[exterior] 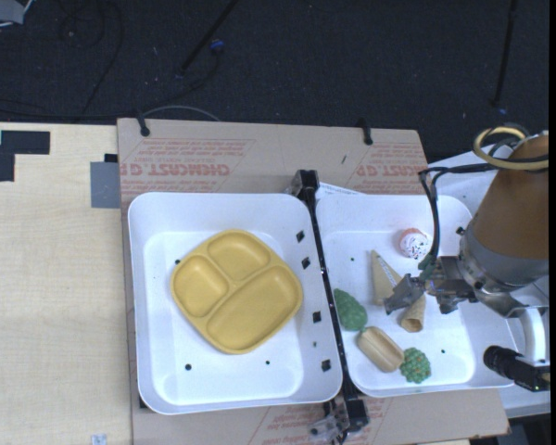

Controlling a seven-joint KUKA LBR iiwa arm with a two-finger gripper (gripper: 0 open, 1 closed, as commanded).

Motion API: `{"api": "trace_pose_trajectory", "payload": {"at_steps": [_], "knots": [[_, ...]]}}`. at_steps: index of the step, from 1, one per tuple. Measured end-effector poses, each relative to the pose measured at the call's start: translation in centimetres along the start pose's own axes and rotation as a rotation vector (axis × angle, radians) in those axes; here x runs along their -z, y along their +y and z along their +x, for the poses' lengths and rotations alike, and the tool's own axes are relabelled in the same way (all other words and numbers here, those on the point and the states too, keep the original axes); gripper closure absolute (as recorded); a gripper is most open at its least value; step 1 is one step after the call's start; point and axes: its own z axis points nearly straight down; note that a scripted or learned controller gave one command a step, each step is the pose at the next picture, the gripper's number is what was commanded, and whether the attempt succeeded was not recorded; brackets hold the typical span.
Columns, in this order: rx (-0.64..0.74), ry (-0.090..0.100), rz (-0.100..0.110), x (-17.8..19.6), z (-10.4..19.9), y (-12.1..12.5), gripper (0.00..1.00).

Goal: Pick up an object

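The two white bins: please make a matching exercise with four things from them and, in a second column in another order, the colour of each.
Things:
1. divided plate
2. small ball
3. bread roll
4. bumpy cluster

Colours:
a. green
b. white with red specks
c. yellow
d. tan

Pairs: 1-c, 2-b, 3-d, 4-a
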Motion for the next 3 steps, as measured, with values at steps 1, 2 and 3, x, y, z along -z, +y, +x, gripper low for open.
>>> {"api": "trace_pose_trajectory", "payload": {"at_steps": [1,2,3], "knots": [[0.002,-0.001,-0.01,0.5,0.0,0.2,0.0],[0.001,0.0,-0.005,-5.3,-0.9,0.0,0.0],[0.001,0.0,-0.005,-10.1,-1.7,-0.1,0.0]]}}
